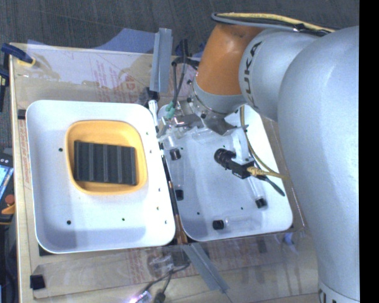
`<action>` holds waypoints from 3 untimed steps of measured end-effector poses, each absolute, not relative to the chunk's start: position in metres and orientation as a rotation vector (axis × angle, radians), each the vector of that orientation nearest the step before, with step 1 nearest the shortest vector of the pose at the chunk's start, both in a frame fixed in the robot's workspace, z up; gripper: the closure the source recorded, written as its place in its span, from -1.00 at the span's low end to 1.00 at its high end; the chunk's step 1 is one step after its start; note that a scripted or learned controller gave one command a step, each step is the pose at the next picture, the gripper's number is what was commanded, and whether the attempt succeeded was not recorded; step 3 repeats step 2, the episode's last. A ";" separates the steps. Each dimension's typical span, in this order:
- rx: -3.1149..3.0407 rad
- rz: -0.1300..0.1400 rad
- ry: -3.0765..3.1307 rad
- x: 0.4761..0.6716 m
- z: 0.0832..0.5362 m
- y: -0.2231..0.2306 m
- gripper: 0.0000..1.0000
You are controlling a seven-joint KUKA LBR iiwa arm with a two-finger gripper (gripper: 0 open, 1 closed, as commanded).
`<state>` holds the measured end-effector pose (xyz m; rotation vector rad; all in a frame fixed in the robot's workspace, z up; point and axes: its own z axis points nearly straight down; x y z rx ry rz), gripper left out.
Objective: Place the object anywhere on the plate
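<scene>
The yellow plate [104,134] lies in the left bin [50,219], toward that bin's far edge, with a dark ribbed block [105,163] resting flat across its middle. The right bin [240,223] holds the arm's working end: the pincer [177,120] sits low at that bin's far left corner, just beside the wall shared by the two bins. Its parts there are a clutter of metal and cable, so whether it is open, closed or gripping anything cannot be told.

The object to be placed cannot be made out for certain. A small dark piece [218,224] lies near the right bin's near edge, and another [260,202] near its right wall; either may only be a fixture of the bin.

If one of these is the object, it looks small, light and rigid, likely to skid on the smooth white floor. A pinch across its short sides, squarely from above, seems the safest hold.
</scene>
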<state>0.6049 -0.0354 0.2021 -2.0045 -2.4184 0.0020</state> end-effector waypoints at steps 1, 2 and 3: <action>-2.005 0.002 -2.418 0.605 0.202 -0.036 -1.00; -1.876 0.000 -2.521 0.617 0.200 0.012 -1.00; -1.876 0.000 -2.521 0.617 0.200 0.012 -1.00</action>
